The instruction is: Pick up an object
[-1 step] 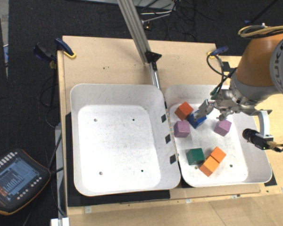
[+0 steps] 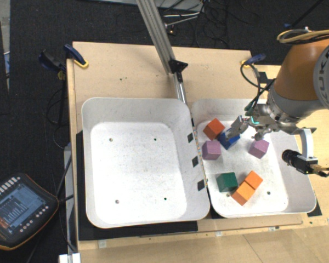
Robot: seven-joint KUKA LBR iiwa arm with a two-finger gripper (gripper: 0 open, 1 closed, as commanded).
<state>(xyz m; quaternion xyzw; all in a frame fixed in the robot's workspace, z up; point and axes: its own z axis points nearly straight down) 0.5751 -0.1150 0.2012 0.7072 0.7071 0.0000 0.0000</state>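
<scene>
Blue block [image 2: 228, 141], small, by gripper [image 2: 237, 129]

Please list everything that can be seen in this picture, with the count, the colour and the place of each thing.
Bins: 2, white, side by side on the bench; left bin, right bin.
Orange blocks: 3, right bin; one at the back, two touching at the front.
Purple blocks: 2, right bin.
Blue block: 1, right bin, by the gripper.
Green block: 1, right bin, front.
Handheld controller: 1, dark, lower left.
Clamps: 2, blue, on the bench's back corners.
Arm: 1, grey and orange, from the right.
Gripper: 1, over the right bin.
</scene>
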